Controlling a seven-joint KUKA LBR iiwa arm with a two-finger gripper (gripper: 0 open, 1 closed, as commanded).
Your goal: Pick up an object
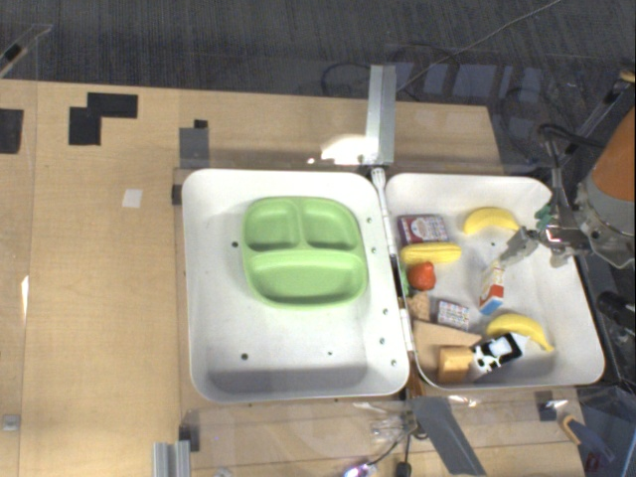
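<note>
My gripper (537, 250) hangs over the right side of the right bin (574, 296), open, with nothing between its fingers. One finger (514, 248) points down-left toward a small white, red and blue carton (492, 288). A yellow banana (490, 221) lies just up-left of the gripper. A second banana (521, 329) lies below it, beside a black and white object (496, 353).
The right bin also holds a purple packet (423, 230), a yellow piece (431, 254), a red fruit (422, 276), a small flat box (454, 314) and a brown block (454, 364). A green divided plate (302, 248) lies in the left bin (214, 296).
</note>
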